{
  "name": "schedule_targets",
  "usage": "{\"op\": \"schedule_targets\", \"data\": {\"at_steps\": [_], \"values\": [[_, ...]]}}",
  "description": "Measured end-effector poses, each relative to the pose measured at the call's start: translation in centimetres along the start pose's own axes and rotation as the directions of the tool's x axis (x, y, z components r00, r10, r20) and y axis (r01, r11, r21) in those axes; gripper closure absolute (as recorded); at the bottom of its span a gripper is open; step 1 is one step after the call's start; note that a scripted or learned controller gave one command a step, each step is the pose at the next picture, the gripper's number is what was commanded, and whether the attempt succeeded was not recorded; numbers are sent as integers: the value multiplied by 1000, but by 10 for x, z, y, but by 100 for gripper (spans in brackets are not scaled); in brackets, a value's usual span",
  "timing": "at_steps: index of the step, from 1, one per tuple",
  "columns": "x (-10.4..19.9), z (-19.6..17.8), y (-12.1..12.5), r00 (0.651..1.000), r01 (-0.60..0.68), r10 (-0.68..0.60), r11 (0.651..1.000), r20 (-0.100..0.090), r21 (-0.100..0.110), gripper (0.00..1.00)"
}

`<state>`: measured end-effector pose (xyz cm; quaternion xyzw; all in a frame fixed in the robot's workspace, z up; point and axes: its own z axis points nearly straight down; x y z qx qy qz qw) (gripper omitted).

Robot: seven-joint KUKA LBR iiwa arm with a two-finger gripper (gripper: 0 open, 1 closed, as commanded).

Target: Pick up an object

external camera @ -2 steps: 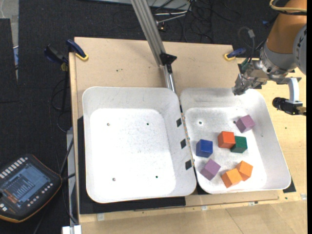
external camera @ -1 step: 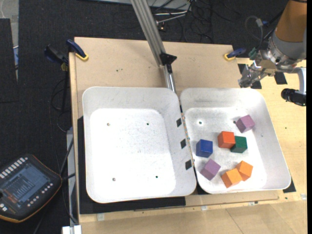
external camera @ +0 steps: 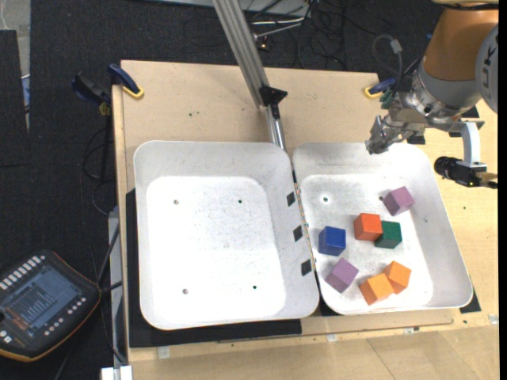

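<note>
all the blocks [external camera: 368, 248] are bunched in the right bin [external camera: 444, 291], so the end effector [external camera: 382, 142] hangs over its back rim, can't tell its grip state

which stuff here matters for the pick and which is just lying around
For the job:
hand
right bin
blue cube
green cube
two purple cubes
three orange cubes

Lying about:
left bin
teach pendant
clamps
</note>
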<state>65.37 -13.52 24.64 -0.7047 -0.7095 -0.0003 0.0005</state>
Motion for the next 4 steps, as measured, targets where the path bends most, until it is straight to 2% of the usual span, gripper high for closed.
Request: {"op": "schedule_targets", "data": {"at_steps": [1, 3, 4], "values": [[46, -8, -23, 1000, 0, 0, 1000, -1, 0, 100], [136, 11, -50, 1000, 1, -1, 1000, -1, 2, 100], [178, 18, -77, 1000, 0, 0, 1000, -1, 3, 100]]}}
